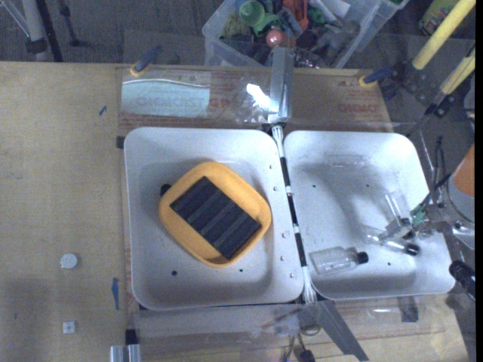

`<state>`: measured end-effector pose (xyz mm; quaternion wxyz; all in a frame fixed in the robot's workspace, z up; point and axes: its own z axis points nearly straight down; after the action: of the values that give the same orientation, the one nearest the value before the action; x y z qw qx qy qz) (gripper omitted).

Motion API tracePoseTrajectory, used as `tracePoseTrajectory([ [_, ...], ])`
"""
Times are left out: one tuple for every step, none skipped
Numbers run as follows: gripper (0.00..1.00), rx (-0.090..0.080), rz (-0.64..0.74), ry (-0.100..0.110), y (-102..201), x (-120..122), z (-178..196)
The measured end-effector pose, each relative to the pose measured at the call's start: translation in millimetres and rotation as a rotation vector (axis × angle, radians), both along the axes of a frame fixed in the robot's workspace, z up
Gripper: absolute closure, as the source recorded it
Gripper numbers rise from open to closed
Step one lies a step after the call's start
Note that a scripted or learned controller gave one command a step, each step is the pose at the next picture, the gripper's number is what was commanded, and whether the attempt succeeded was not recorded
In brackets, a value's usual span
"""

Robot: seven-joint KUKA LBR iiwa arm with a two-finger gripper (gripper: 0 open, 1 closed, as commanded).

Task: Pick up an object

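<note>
A yellow pad with a black ribbed panel (214, 214) lies in the left bin (143, 202); the gripper (398, 231), its grip state impossible to tell, hovers above a clear bottle (336, 259) in the right bin (332, 172)

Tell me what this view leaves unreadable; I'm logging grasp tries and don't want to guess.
- Gripper in the right bin, camera view: small and blurred, so its finger state and any contact are unclear.
- Arm: cut off by the right edge.
- Clear bottle: transparent against white, outline faint, contents unreadable.
- Yellow object in the left bin: a dark bit at its upper left is mostly hidden beneath it.
</note>
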<state>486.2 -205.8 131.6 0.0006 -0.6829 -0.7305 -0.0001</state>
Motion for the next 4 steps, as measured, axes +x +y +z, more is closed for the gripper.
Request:
tracePoseTrajectory([
  [0.00, -0.003, -0.069, -0.038, -6.9, 36.1, -30.1],
  [0.00, 0.013, -0.094, -0.005, -3.2, 62.1, -42.2],
  [0.00, -0.002, -0.198, -0.002, 42.6, 110.9, 49.7],
  [0.00, -0.003, -0.176, -0.004, 18.2, 119.9, -35.4],
])
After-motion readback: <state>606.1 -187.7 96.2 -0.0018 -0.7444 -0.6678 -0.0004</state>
